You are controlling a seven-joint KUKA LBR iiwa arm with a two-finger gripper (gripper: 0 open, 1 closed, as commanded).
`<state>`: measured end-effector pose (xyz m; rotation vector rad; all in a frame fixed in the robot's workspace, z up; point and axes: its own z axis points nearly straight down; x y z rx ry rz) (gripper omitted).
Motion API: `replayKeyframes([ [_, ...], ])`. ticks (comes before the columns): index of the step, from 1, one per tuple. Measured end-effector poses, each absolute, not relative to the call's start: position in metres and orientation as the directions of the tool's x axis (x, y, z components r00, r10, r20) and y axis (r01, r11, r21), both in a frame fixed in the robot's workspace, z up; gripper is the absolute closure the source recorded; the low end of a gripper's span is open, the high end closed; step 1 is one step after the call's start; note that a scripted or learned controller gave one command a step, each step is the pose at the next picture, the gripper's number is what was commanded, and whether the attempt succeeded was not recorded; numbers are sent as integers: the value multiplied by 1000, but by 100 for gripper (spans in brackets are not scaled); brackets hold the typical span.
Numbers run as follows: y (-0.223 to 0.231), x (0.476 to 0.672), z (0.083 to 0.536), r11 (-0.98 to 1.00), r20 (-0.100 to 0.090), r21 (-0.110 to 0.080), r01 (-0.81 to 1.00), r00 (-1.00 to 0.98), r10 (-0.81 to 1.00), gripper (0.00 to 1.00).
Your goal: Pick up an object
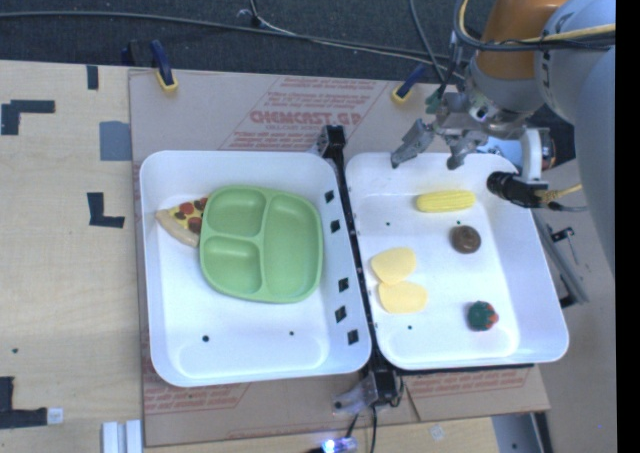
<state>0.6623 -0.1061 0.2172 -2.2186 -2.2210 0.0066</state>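
**Open gripper over the right bin's far edge**

Red print runs across the cardboard sheet (300, 111) under the bins. The largest line seems to read "CHEMCAST GP", but it is slanted, partly covered by the bins, and the smaller lines around it are too fine to read. More red print shows along the sheet's near edge, also unreadable.

The gripper (432, 154) hangs over the far rim of the right bin (530, 341), its two fingers spread apart with nothing between them. The arm (540, 21) comes in from the right; its upper part is cut off by the picture's edge, and cables loop around the wrist.

In the right bin lie a corn cob (445, 201), just beside the gripper, a brown round thing (465, 238) whose kind cannot be told, two yellow pieces (397, 279) touching each other near the divider, and a small green and red thing (482, 315), too small to identify.

In the left bin (240, 356) a green plate (262, 244) with three compartments partly covers a pizza slice (184, 220), so that only the slice's left part shows.
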Motion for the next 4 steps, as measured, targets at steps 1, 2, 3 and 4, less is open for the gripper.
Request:
replayKeyframes([
  [1, -105, 660, 174, 2, -1, -5, 1000, -2, 1000, 0],
  [2, -102, 658, 109, 2, -1, -7, 1000, -2, 1000, 0],
  [3, -101, 659, 123, 4, -1, -2, 1000, -4, 1000, 100],
  [4, -99, 655, 185, 2, 0, 5, 1000, -2, 1000, 100],
])
